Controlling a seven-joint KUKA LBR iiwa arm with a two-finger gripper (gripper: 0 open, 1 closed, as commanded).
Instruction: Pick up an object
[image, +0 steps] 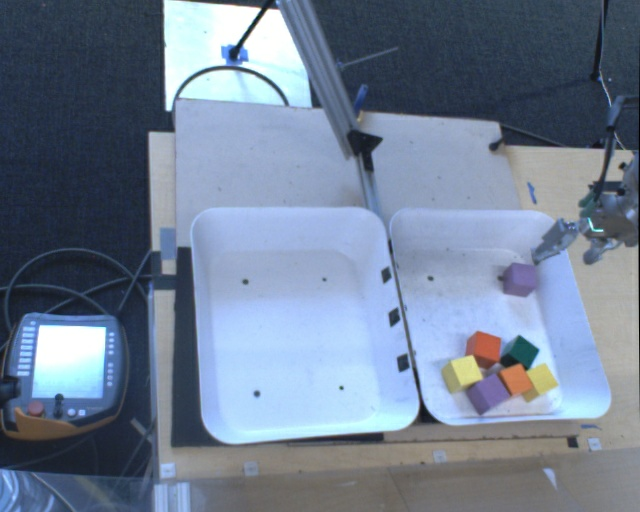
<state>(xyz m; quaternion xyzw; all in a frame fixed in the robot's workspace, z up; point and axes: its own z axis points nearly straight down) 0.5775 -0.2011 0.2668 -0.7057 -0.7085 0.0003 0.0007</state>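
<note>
white bins, purple block, orange block

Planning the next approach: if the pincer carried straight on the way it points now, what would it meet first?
Most likely the lone purple block, just down-left of the pincer in the right bin. Depth is unclear from above, so it could pass over it.

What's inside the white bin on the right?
The right bin holds a lone purple block near the hand and a huddle of six blocks. Whatever lies beneath that huddle is covered.
</note>
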